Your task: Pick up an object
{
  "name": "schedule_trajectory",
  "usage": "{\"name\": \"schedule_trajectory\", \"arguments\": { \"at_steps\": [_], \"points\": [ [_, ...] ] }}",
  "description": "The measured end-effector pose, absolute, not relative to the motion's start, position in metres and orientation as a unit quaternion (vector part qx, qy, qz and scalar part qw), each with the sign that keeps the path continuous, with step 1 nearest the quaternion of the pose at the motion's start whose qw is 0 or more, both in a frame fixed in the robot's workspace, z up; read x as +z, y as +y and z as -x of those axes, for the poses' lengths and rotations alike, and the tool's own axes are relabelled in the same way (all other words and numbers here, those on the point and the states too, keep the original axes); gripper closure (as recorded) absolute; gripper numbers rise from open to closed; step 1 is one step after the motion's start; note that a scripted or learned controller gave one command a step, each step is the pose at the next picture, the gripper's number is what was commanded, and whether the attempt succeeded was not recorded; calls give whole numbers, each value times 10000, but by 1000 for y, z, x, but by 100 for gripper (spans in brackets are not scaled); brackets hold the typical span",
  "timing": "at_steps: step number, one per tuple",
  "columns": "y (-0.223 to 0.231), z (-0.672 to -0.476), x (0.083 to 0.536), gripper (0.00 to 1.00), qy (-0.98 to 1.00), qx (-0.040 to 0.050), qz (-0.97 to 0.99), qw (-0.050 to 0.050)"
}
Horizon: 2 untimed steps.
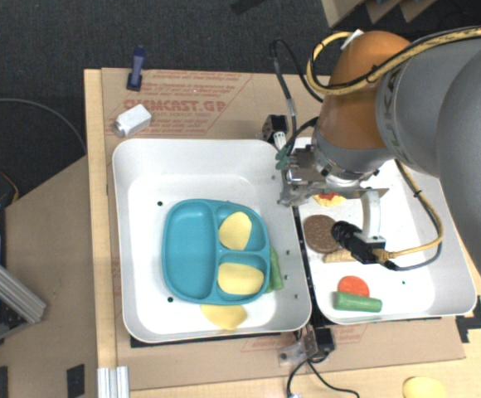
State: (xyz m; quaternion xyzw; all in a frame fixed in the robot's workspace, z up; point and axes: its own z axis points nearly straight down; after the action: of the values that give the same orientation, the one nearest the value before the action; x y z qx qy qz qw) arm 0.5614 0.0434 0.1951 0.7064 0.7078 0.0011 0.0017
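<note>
Left bin [141, 181]: a blue divided tray [192, 251] with two yellow pieces in its right compartments, a third at the bin's front edge.
Right bin [439, 280]: brown round cookie [320, 232] near its left edge; red and green pieces toward the front.
Gripper [333, 191]: above the right bin's back-left corner, fingers cannot be made out.

Hidden and cut off from my seat

My arm [373, 106] covers the pincer and the right bin's [439, 297] twelve o'clock end; a yellow object [423, 386] at five o'clock is clipped by the bottom edge.
</note>
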Motion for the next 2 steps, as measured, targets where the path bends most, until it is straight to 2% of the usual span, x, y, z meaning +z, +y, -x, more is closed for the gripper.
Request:
{"name": "schedule_trajectory", "arguments": {
  "at_steps": [1,2],
  "points": [
    [92,-481,214,100,7086,-19,-7056,-34],
    [146,-551,353,100,7098,91,-7044,54]
  ]
}}
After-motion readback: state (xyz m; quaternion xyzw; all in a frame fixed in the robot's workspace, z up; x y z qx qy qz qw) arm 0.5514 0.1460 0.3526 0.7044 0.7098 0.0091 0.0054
